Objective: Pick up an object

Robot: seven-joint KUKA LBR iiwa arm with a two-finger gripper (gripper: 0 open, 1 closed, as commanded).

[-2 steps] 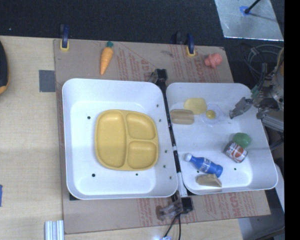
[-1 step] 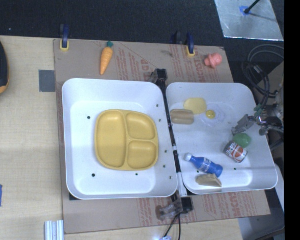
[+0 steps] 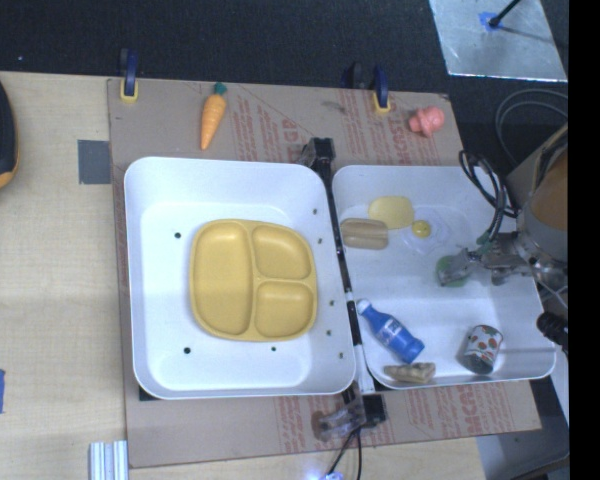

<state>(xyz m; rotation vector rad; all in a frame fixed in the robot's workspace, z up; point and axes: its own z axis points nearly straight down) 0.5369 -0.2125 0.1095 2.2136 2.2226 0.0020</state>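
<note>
The right bin (image 3: pixel 435 180) holds several objects. A pale yellow flat piece (image 3: pixel 391 210) and a tan bun (image 3: pixel 364 234) lie at its far left, with a small yellow bit (image 3: pixel 421 230) beside them. A blue bottle (image 3: pixel 391 332) lies near the front, close to a tan lump (image 3: pixel 410 373) and a printed can (image 3: pixel 481 348). My gripper (image 3: pixel 477 262) reaches in from the right edge, low over the bin's right half. A grey-green lump (image 3: pixel 451 270) sits at its tip; I cannot tell whether it is held.
The left bin (image 3: pixel 150 268) carries a yellow divided plate (image 3: pixel 252 278). Outside the bins, a toy carrot (image 3: pixel 212 118) and a pink toy (image 3: pixel 427 120) lie on the brown board at the back. Black cables (image 3: pixel 485 183) loop by the right bin's far right corner.
</note>
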